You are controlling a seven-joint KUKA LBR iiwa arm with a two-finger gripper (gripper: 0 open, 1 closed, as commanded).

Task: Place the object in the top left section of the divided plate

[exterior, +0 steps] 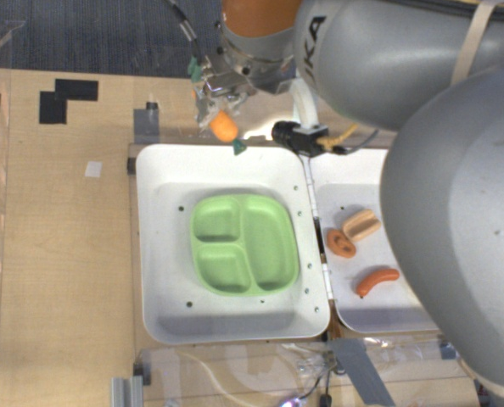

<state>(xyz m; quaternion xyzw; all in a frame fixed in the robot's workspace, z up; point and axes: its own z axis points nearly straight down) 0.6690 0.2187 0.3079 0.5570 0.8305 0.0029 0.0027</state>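
A light green divided plate (203, 246) lies in the middle of the left white bin (163, 253). It has two small sections on its left and one long section on its right. My gripper (215, 115) hangs above the far rim of that bin, beyond the plate's top left corner. It is shut on a small orange toy carrot (225, 127), whose green tip (238, 148) points down to the right. The carrot is in the air, clear of the bin floor.
The right white bin (354, 312) holds a tan bun (361, 224), a brown ring-shaped piece (341, 244) and an orange-red sausage (377, 280). The arm's grey bulk covers the right side of that bin. Black markers (65, 98) sit on the wooden bench at the left.
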